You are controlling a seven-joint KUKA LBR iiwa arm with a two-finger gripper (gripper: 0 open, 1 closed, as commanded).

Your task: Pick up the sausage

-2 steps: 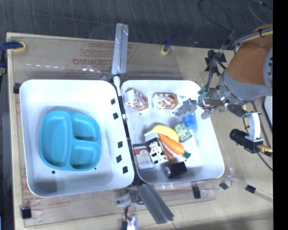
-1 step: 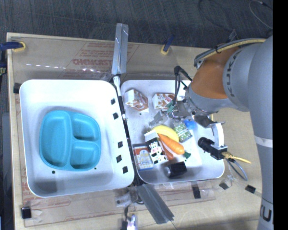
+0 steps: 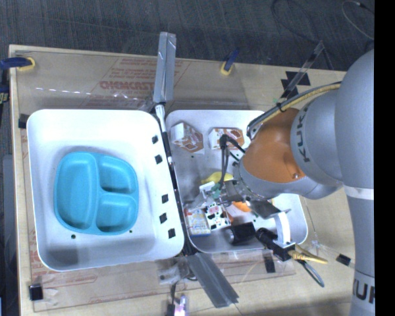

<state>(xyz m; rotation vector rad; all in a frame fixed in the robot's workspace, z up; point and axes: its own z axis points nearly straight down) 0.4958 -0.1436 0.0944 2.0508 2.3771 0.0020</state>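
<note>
- I see the pincer (image 3: 216, 191) low over the middle of the right bin (image 3: 191, 166), tucked under the orange-banded wrist. From here I cannot tell whether it is released or clenched.
- As best I can judge, the sausage (image 3: 239, 207) is the short orange piece lying just beside the pincer, toward the bin's near edge. I see nothing gripping it.
- A yellow piece (image 3: 214, 176) lies close against the pincer on the far side.
- A card (image 3: 199, 221) printed in red and white lies near the bin's near-left corner.
- Two clear packs sit along the bin's far edge, one (image 3: 183, 137) by the far-left corner and the other (image 3: 225, 137) nearer the middle, partly under the arm.
- The left bin (image 3: 46, 143) holds a blue tray (image 3: 95, 193) with three compartments, about in its middle.
- On the bench (image 3: 66, 64), pliers (image 3: 309, 259) with yellow handles lie outside the right bin by the near-right corner.
- A blue clamp (image 3: 230, 61) grips the bench's far edge.
</note>
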